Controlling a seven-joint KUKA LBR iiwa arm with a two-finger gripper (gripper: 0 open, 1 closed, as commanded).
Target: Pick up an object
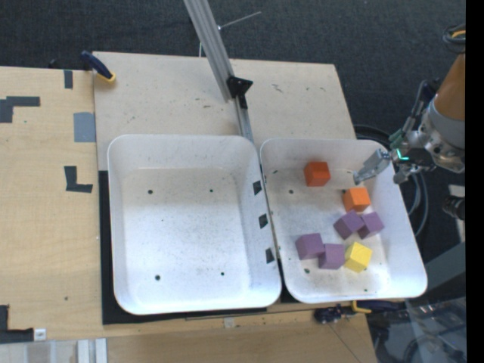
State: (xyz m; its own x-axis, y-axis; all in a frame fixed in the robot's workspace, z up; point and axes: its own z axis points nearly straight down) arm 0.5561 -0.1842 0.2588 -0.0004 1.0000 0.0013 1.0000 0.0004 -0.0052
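Best, probably, to lower the gripper (376,165), whether spread or closed I cannot tell, squarely over the small orange foam cube (356,199) just below.

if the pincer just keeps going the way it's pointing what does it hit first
The pincer points down and to the view's left, over the right bin. The nearest thing in that line looks like the orange cube just below its tip, though depth is hard to judge from this one slanted view.
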